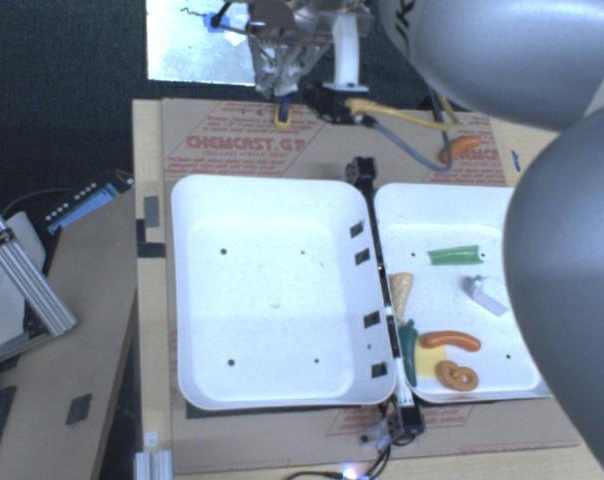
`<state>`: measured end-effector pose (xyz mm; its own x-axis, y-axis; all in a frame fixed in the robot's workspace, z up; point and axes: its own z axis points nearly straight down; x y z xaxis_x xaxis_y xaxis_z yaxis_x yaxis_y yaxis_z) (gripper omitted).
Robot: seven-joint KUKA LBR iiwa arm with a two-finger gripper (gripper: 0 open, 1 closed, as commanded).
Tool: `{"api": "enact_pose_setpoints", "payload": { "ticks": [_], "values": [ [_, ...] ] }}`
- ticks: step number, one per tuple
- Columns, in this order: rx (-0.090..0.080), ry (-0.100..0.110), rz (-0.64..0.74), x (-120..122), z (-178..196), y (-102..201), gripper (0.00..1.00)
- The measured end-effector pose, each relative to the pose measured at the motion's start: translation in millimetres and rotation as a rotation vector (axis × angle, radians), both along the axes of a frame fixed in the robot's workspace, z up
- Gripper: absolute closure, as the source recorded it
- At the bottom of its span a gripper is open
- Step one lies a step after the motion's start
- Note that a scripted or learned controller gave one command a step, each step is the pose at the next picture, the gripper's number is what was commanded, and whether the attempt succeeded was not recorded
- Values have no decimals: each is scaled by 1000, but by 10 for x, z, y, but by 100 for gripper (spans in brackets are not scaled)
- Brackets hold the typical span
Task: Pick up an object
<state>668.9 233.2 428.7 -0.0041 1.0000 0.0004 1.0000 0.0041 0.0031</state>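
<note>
Even, cool overhead light, soft focus throughout

We see the left bin (272, 288) lit bright white, its near half slightly whiter than its far half, with a thin shadow under its near rim. The arm (512, 48) looms large and blurred at right, carrying a broad pale sheen. A far panel (197, 23) glares nearly blown out, while the far left corner falls dark. Fine detail stays grainy everywhere.

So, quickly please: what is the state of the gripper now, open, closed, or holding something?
Gripper: raised above the far edge of the bench, beyond the bins; open or closed cannot be told, and nothing can be seen held in it.
</note>
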Motion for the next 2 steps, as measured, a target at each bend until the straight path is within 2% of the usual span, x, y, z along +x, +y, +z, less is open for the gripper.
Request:
{"api": "enact_pose_setpoints", "payload": {
  "ticks": [2],
  "values": [
    [-1,1,2,-4,-14,9,100]
  ]
}}
